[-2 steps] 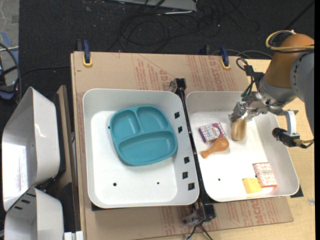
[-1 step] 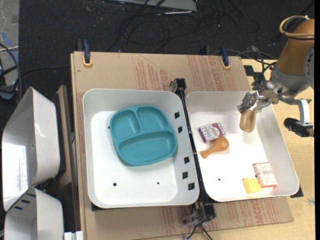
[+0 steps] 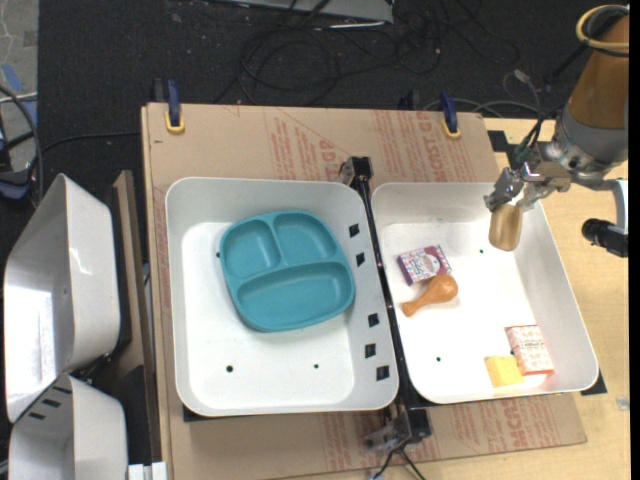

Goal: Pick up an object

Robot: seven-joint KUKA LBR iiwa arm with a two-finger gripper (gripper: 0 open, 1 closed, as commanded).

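Note:
My gripper [image 3: 514, 196] hangs over the far right part of the right bin [image 3: 570, 298]. It is shut on a tan, roughly cylindrical object [image 3: 506, 228], which dangles upright from the fingers above the bin floor. On the floor of that bin lie a purple and white packet [image 3: 424, 263], an orange pear-shaped toy [image 3: 433, 293], a red and white box [image 3: 529, 348] and a yellow block [image 3: 503, 370]. A teal divided plate [image 3: 287, 270] lies in the left bin [image 3: 200, 358].
The two bins meet at a black-clipped seam [image 3: 375, 298] down the middle. Blue clamps [image 3: 175, 108] hold the cardboard base at the back. White tubs [image 3: 55, 278] stand to the left of the bench. Cables lie on the dark floor behind.

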